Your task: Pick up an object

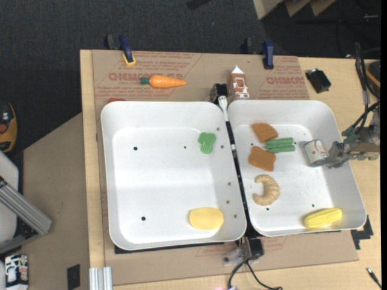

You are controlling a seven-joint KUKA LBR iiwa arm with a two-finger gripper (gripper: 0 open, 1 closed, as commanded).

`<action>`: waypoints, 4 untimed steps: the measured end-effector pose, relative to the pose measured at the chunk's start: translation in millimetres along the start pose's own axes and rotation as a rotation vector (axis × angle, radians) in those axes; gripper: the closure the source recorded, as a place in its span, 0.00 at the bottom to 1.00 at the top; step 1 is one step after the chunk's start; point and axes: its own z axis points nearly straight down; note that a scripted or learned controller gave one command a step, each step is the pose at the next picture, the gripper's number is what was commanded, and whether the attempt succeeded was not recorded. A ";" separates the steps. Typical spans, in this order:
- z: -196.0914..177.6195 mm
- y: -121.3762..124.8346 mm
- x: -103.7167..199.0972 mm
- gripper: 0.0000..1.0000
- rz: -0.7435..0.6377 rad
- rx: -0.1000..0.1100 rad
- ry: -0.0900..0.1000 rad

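The brown cardboard-topped desk (91, 162) carried two shallow white plastic bins, taken here in relation to the right-hand bin (338, 180). The left-hand white bin (157, 180) lay touching its left wall and held a pale yellow rounded piece (205, 219) near its front and a green leafy toy vegetable (207, 142) near its right wall. At the right bin's right rim, the grey gripper (334, 156) was clamped on a small silver tin can (314, 151) lying on its side. Inside the right bin lay a tan croissant (266, 189) in the middle, a yellow corn cob (323, 217) at the front, two orange-brown bread pieces (264, 132) and (262, 158), and a green bean pod (279, 144) between them. Beyond the bins lay an orange toy carrot (163, 81).
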 end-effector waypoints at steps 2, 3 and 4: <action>-25.4 1.4 -4.2 1.00 0.000 -0.004 -0.003; -35.7 2.2 -4.4 1.00 -0.001 -0.007 -0.005; -46.0 2.9 -4.5 1.00 -0.002 -0.010 -0.006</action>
